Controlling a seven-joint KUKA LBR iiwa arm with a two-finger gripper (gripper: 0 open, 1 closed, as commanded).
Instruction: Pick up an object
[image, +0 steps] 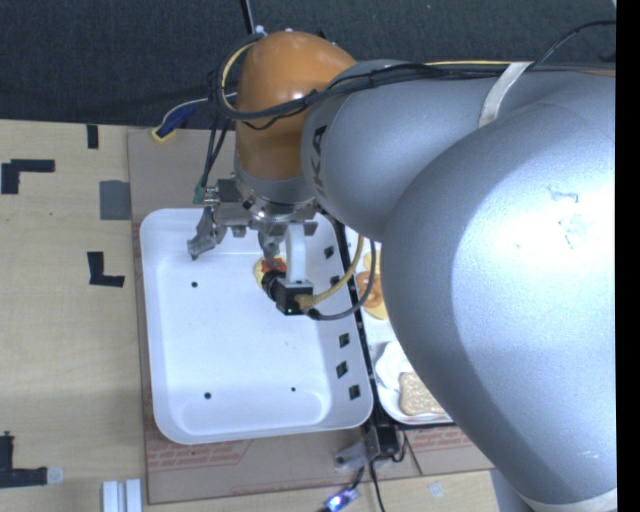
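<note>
One arm (480, 250) reaches over the worktop (60, 330). Its hand (255, 240) hangs low at the far edge of the left bin (230, 400); I cannot tell whether it is spread or pressed together. One small orange-red thing (268, 267) lies just beside it. The right bin (385, 372) shows two things: a tan piece (415, 395) and a yellow-orange one (372, 285).

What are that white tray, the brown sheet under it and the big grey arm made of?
The white tray looks like moulded plastic: smooth, faintly glossy, with rounded corners. The brown sheet beneath looks like cardboard: matte, with faded red printing near its front edge. The grey arm has a satin shell, painted metal or hard plastic; the look alone cannot settle which.
</note>
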